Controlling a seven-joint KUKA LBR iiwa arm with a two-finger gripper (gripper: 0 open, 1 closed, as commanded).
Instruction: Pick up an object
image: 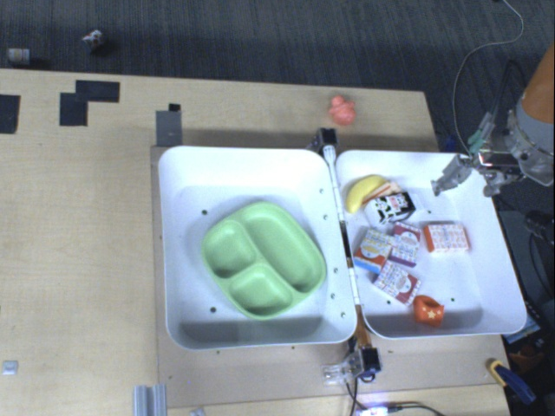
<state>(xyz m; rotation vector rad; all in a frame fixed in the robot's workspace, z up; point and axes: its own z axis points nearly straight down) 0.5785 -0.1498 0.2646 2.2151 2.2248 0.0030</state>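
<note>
The right bin (499,302) holds a yellow banana (364,191), a black-and-white carton (391,206), a red-and-white box (445,237), three small printed cartons (390,258) and an orange-red toy (428,311). My gripper (469,180) hangs over the bin's far right corner, above and to the right of the red-and-white box. Its two grey fingers (448,178) stand apart with nothing between them. The orange band of the arm shows at the right edge.
The left bin (186,319) holds a green divided plate (263,256). A pink object (342,109) lies on the bench behind the bins. A ridge (340,232) separates the two bins. Cables run at the far right.
</note>
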